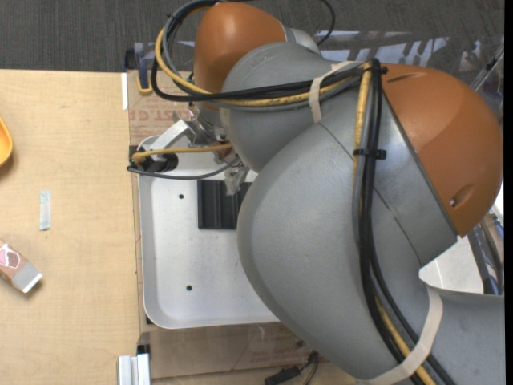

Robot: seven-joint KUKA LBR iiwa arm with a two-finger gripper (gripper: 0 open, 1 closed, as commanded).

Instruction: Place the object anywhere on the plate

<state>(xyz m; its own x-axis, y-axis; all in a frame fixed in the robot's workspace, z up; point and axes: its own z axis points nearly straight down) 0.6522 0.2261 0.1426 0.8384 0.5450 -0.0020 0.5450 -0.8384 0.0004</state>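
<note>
Three loose bits on the bench [72,327]: an orange rim [3,147] is peeking in at the far left edge, and a grey strip [45,211] and a pink-and-grey stick [18,269] are lying below it. The rim may be the plate, but too little of it is showing for me to be sure.
Bin [164,295]: it is sitting just right of the bench, giving me a walled floor to pick from.
Block [215,204]: this black piece is lying flat in the bin's upper part. I am taking it for the object, since I am hanging over it.
Pincer [233,176]: it is hovering at the block's top edge, and I cannot tell whether it is spread or pressed together.
Arm [361,215]: I am reaching in from the right, covering the bin's right side.
</note>
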